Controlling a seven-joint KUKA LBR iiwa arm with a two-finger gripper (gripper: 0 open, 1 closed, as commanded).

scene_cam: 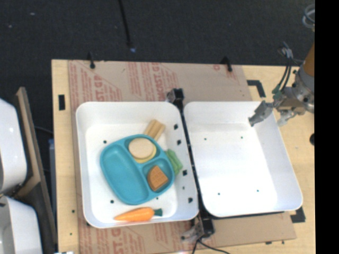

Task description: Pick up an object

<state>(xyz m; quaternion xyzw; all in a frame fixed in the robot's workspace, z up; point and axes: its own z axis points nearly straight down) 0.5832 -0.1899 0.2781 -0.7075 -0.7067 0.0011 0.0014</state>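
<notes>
Item 1: carrot (135, 214), bottom of the left bin (82, 142), long axis across the frame, orange tip left, green stub right. Likely light, stiff, smooth; I would grip across mid-body.

Item 2: blue tray (121, 176), centre-left, holding 1 round biscuit (142, 148) and 1 brown piece (158, 178).

Item 3: tan block (154, 128) above the tray.

Item 4: my fingers (273, 112), upper right of the frame over the right bin (249, 194); apart or together, I cannot tell.
</notes>
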